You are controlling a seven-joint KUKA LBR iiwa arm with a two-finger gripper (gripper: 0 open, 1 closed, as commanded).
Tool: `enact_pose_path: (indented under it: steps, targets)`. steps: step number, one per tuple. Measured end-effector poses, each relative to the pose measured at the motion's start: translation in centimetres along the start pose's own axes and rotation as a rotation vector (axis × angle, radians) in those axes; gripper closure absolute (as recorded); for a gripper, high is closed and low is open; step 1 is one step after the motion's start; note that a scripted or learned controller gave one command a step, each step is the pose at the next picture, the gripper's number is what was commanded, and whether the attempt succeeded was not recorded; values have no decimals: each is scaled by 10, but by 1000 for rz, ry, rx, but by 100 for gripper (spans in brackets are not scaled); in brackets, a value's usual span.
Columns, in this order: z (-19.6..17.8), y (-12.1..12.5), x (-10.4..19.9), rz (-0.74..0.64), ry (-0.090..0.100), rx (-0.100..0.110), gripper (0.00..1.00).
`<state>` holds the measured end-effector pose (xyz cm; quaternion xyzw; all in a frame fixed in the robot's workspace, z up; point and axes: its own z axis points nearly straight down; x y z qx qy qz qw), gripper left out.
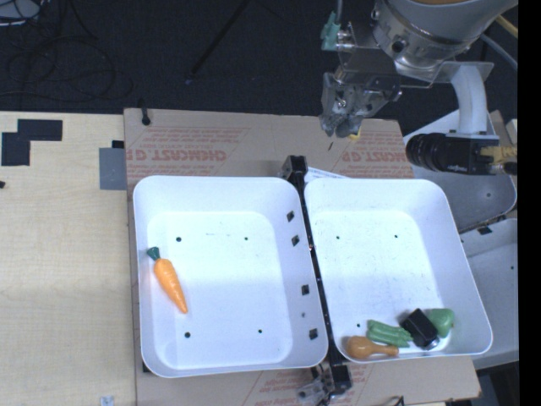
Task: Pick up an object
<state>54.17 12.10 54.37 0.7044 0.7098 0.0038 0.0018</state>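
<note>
My bench carries two shallow white bins side by side on a sheet of cardboard [254, 142]. The left bin [215, 194] holds one toy carrot [170, 282], lying near its left wall with the green top pointing up the view. The right bin [385, 194] has its things crowded into the near right corner: a tan pear-shaped piece [370, 348] against the front rim, a green pod-like piece [388, 333] just beside it, a small black block [419, 327] touching that, and a rounder green piece [440, 319] behind the block.

My arm [439, 7] comes in from the right and sits high, above the far edge of the right bin. My gripper [345, 118] hangs over the cardboard beyond the bin's back rim, well apart from every object. Nothing lies between it and the bench, and it touches nothing; I cannot tell how it is set.

I judge this to be the very start of the pick: I am above the bins, with no target approached yet. The next move calls for choosing one thing and travelling over it before descending. The carrot lies alone on bare floor, so it looks the cleaner target. The cluster in the corner is nearer my side but packed tight against the walls, and I expect a descent there could nudge neighbours or strike the rim.
</note>
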Motion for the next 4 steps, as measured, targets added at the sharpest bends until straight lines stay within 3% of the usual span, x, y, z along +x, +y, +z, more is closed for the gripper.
enact_pose_path:
  steps: [1,2,3,4]
  targets:
    - [160,23,-41,12,-8,27,100]
    - [32,18,-49,8,-2,-3,100]
    - [125,-53,-64,10,-5,23,100]
    - [-2,-64,-50,5,-1,-3,100]
